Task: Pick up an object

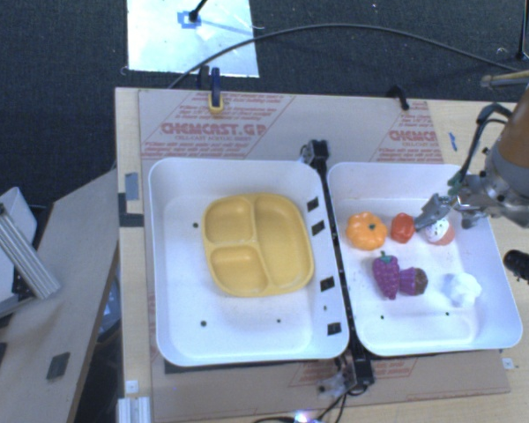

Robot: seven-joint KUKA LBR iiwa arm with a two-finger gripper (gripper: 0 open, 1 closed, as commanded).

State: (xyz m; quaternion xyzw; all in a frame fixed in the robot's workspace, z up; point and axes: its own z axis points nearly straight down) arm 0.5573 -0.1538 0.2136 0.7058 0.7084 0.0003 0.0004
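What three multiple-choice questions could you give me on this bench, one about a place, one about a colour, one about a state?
1. Where is the yellow tray?
A. left bin
B. right bin
C. on the bench outside both bins

2. What colour is the grape bunch?
A. green
B. purple
C. blue

3. The tray's compartments are:
A. filled with fruit
B. stacked with cups
C. bare

Answers: 1 A, it lies in the left bin. 2 B, it is purple, below the orange pumpkin. 3 C, nothing rests in them.

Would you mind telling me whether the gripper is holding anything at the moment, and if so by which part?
It cannot be told: the gripper sits low in the right bin, right at a small red and white object.
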